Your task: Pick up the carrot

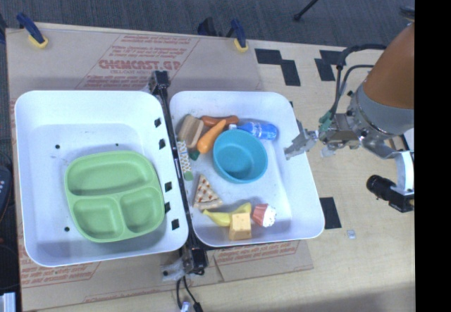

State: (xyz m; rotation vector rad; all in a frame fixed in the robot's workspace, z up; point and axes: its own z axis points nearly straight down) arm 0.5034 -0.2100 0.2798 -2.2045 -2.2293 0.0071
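In the upper left part of the right-hand bin, the carrot lies slanted, its orange body tucked between a brown bread-like piece and the rim of the blue bowl, with a reddish sausage-like toy just above it and a blue bottle further right. Lower in the same bin sit a pizza slice, a banana, a yellow cheese block and a small cupcake-like toy. The left-hand bin carries a green divided tray. The gripper hangs at the right middle of the frame, just beyond the right bin's rim, above the table, well apart from the carrot, and it grasps nothing; whether it is spread or clenched I cannot tell from here. So the pick looks barely begun to me: the carrot is untouched, and the reach over the bowl, the descent, the grasp and the lift all remain.
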